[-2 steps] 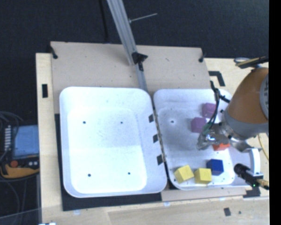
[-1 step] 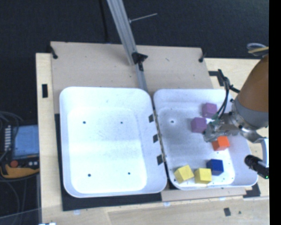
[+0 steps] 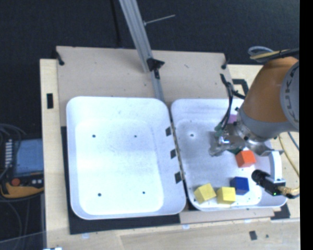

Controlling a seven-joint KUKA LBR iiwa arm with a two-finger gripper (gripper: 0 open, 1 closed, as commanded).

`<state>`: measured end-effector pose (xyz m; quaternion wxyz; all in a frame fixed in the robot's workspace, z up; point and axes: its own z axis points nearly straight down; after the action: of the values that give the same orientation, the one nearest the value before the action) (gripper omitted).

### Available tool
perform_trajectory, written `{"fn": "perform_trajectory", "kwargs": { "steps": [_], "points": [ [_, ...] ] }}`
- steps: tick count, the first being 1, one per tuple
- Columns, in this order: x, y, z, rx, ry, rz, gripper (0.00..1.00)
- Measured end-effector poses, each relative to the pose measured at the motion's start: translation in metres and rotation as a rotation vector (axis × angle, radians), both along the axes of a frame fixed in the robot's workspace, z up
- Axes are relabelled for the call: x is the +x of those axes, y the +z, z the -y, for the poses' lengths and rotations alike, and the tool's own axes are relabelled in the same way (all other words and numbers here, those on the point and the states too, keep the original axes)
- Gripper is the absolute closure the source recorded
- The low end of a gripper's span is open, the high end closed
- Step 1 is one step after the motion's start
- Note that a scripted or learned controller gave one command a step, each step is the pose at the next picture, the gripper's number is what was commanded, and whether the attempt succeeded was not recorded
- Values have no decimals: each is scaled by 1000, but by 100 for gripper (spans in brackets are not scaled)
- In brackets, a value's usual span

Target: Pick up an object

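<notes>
My gripper (image 3: 218,144) hangs low over the middle of the right bin (image 3: 193,119), with the orange-banded arm coming in from the right. An orange cube (image 3: 245,158) lies just to the gripper's right, close beside it. Nearer the front wall sit a blue cube (image 3: 240,184) and two yellow blocks (image 3: 204,192) (image 3: 227,194) side by side. A small purple thing (image 3: 232,119) peeks out behind the wrist, mostly hidden. I see nothing held in the gripper.
The left bin (image 3: 120,155) adjoins the right one along a shared wall with dark clips (image 3: 173,152). A slanted metal pole (image 3: 141,35) rises behind the bins. A blue device with cables (image 3: 26,158) lies off the bench at far left.
</notes>
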<state>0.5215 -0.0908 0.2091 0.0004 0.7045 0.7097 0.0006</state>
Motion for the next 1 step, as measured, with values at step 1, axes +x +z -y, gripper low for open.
{"fn": "perform_trajectory", "kwargs": {
  "steps": [1],
  "points": [
    [3,10,-49,1,1,2,100]
  ]
}}
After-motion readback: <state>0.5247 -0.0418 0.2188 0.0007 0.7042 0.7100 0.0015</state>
